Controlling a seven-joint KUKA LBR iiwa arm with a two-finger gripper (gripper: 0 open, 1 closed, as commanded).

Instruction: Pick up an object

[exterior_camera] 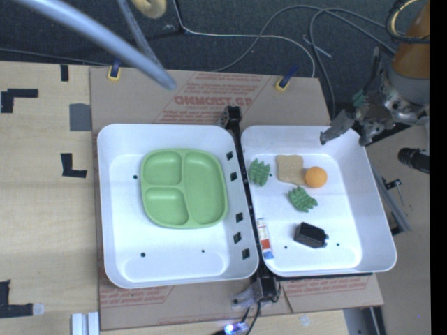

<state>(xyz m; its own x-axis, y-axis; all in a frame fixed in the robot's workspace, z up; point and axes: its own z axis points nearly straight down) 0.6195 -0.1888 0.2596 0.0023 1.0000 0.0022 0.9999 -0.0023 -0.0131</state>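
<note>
Hovering over the upper right corner of the right bin (pixel 370 208), the claw (pixel 347 132) is hanging spread apart with nothing between its fingers, at about one o'clock from the bin's contents. Those are sitting well apart from it: a tan block (pixel 289 167) is lying touching an orange ball (pixel 316 177) at its three o'clock, a green leafy piece (pixel 259 172) is resting at its nine o'clock, a second green piece (pixel 302 199) is lying at six o'clock of the block, and a black box (pixel 310 235) is sitting farther toward six o'clock. The left bin (pixel 115 215) is carrying a green divided tray (pixel 184 188). Both bins are resting on the surface (pixel 42 208).
</note>
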